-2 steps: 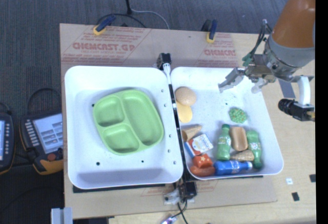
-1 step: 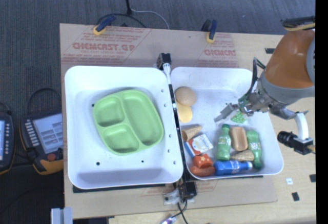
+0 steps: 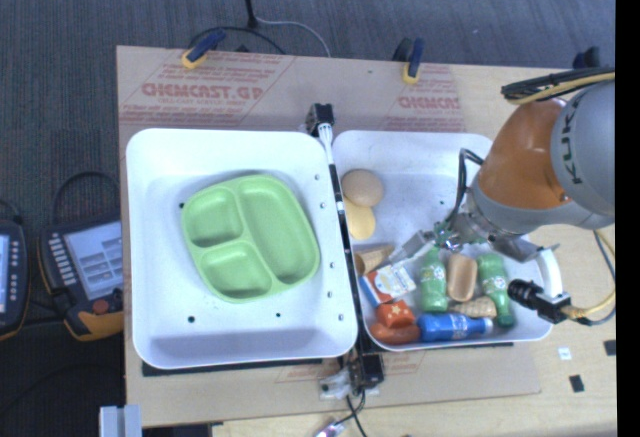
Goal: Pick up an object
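Your gripper (image 3: 447,237) hangs low over the right bin (image 3: 420,150), its tip buried among the clutter there, and from this angle you cannot tell how it is set or whether anything sits in it. No single object is named, so take the nearest. Just below the gripper lies a tan bun-shaped piece (image 3: 461,277), its long axis running away from the gripper toward the near rim. Flanking it are two green bottles, one (image 3: 433,287) to the left and one (image 3: 495,282) to the right, both lying roughly parallel to the bun. That is the relation to weigh: the three lie side by side and touching, so a descent onto the middle one may catch its neighbours.

Beyond them, along the bin's near rim, rests a blue bottle (image 3: 455,327) lying crosswise, with a red piece (image 3: 395,318) at its left end. A white packet (image 3: 393,279) lies to the gripper's left; its print is too small to read.

Farther left stand a round tan object (image 3: 362,188) and a yellow one (image 3: 359,222). Farthest, the left bin (image 3: 150,255) holds a green divided plate (image 3: 250,237).

The worktop (image 3: 200,90) bears red lettering you can only partly read. The arm (image 3: 580,160) shows part of "KUKA".
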Available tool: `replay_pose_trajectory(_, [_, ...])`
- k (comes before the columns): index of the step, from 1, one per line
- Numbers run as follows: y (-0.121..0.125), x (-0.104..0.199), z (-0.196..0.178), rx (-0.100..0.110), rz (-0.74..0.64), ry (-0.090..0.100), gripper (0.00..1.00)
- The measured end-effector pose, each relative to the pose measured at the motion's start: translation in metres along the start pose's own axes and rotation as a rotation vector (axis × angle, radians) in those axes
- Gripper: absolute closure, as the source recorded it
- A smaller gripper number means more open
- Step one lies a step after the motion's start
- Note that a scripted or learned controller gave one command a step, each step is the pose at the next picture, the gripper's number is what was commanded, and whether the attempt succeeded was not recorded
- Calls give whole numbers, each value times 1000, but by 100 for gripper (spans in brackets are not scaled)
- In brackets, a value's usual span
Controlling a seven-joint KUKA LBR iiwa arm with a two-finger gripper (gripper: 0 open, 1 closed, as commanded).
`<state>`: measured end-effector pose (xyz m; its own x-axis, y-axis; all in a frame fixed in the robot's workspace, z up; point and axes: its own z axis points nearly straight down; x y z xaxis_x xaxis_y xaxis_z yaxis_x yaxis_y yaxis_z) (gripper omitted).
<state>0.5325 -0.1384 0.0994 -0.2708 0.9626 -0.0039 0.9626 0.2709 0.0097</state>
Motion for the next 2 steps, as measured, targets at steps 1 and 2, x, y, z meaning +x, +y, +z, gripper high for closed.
replay_pose_trajectory(1, [1, 2, -10, 1, -1, 7, 100])
replay_pose_trajectory(2, [18, 72, -126, 8, -167, 4, 100])
